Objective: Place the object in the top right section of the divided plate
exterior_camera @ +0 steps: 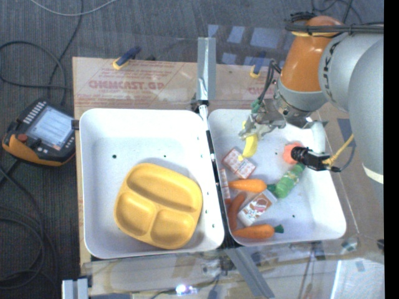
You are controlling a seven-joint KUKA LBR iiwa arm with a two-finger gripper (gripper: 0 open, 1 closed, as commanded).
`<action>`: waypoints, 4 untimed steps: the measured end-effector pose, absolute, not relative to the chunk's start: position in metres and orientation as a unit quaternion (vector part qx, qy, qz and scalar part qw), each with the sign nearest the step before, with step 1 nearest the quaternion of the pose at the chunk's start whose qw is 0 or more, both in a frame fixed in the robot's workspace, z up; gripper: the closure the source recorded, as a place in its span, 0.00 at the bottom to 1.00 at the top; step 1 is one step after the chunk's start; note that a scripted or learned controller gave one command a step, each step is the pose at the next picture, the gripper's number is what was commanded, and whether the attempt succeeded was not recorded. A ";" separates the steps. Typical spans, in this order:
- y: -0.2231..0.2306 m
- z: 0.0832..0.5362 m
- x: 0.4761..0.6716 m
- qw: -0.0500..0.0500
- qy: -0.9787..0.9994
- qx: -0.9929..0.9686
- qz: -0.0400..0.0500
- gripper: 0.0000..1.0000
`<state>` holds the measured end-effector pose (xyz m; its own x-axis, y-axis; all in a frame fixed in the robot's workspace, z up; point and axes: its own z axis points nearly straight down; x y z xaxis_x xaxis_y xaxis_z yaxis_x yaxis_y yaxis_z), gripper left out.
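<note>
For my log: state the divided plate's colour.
Yellow-orange all over; the divided plate shows in the camera view.

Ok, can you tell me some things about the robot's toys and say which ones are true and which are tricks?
1. The yellow plate lies in the left bin. True.
2. The plate has toys on it. False: its sections are bare.
3. The gripper is over the right bin. True.
4. A yellow toy sits right below the gripper. True.
5. The carrots lie in the left bin. False: they lie in the right bin.
</note>
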<state>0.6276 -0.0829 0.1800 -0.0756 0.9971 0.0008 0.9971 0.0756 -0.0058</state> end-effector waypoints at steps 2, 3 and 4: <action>-0.049 0.221 0.504 0.003 -0.700 -0.714 0.003 1.00; -0.077 0.180 0.539 0.002 -0.726 -0.688 0.003 1.00; -0.062 0.179 0.562 0.002 -0.663 -0.748 0.003 1.00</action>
<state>0.5620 -0.0619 0.1794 0.1196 0.9928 -0.0018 0.9928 -0.1196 -0.0082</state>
